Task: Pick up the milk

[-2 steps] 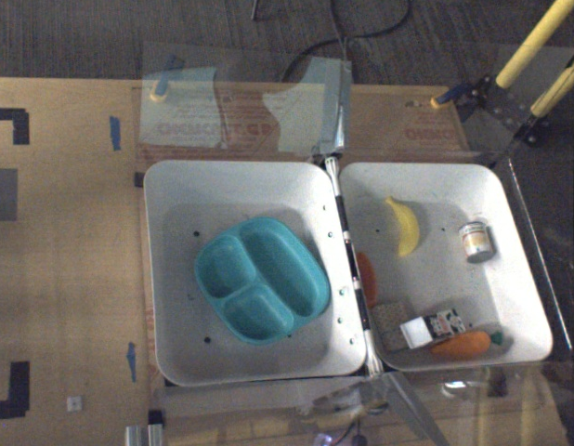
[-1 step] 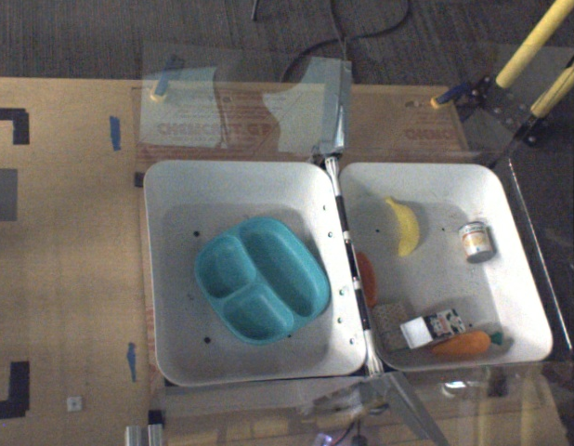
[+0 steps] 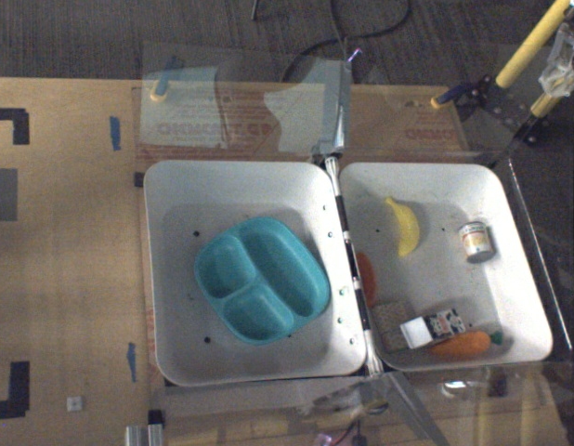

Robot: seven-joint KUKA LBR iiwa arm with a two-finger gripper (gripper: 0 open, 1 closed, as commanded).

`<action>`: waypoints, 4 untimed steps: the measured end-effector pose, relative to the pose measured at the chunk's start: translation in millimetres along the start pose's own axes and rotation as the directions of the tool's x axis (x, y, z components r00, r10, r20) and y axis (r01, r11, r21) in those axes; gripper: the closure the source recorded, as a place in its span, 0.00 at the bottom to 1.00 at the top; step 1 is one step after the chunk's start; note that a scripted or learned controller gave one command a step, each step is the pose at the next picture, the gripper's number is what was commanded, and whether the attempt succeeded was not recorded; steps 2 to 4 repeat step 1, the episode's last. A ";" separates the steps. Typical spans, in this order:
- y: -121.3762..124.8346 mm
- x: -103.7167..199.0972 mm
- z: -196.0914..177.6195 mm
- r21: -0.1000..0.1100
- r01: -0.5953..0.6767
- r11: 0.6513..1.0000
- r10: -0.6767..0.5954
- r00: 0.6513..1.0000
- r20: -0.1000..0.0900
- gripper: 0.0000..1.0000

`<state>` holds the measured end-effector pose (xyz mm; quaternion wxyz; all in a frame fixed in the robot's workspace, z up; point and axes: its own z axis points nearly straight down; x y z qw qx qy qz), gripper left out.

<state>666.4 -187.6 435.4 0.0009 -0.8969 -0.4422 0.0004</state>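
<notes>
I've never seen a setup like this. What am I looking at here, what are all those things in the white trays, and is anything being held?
This is one picture from a camera fixed above a workbench, looking down at a slant. Two shallow white bins sit side by side. The left bin holds a teal divided plate. The right bin holds toy groceries: a yellow banana, a small can, a small milk carton lying on its side, an orange carrot touching it, and a reddish item against the left wall that I cannot identify. A robot arm is meant to pick up the milk. Here the carton lies untouched in the bin, so nothing is held.
</notes>
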 end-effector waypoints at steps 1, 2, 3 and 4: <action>-3.8 -24.3 120.0 0.000 -0.177 0.984 0.177 0.984 -0.001 1.00; -3.8 -24.3 120.0 0.000 -0.177 0.984 0.177 0.984 -0.001 1.00; -3.8 -24.3 120.0 0.000 -0.177 0.984 0.177 0.984 -0.001 1.00; -3.8 -24.3 120.0 0.000 -0.177 0.984 0.177 0.984 -0.001 1.00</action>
